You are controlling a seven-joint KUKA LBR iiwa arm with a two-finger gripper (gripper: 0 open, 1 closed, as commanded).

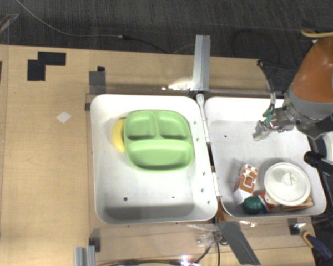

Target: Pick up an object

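Over the right bin, at 1 o'clock of its floor: end effector (265, 126) hanging above bare white plastic, nothing between its fingers; open or clenched, cannot tell at this size.

Right bin (233, 115): cluster of pickable things packed into the 5 o'clock corner, well apart from the end effector.

White round lidded container (287, 183): largest of the cluster, at 5 o'clock in the bin; smooth, probably stiff plastic and light; likely too wide to span, so a hold on the small knob at its centre or across the rim judged best; slippery.

Orange-and-white carton (247, 179): just beside the container at its 9 o'clock, tilted; judged light, thin-walled, crushable; narrow enough to pinch across its flat sides.

Dark green round object (253, 205): at 6 o'clock of the carton, touching or nearly touching it; small, rounded, apt to roll out of a pinch; identity unclear.

Left bin (150, 204): green divided plate (157, 139) toward 12 o'clock, stiff, shallow, hard to grip except at a raised rim or divider; yellow object (117, 136) tucked under its 9 o'clock edge, mostly hidden.

Easiest candidate, as a judgement: the carton, taken across its short width, gently.

Risk: crowding in the corner, fingers likely to nudge neighbours or the bin wall.

Worktop (39, 148): tan, bearing both bins.
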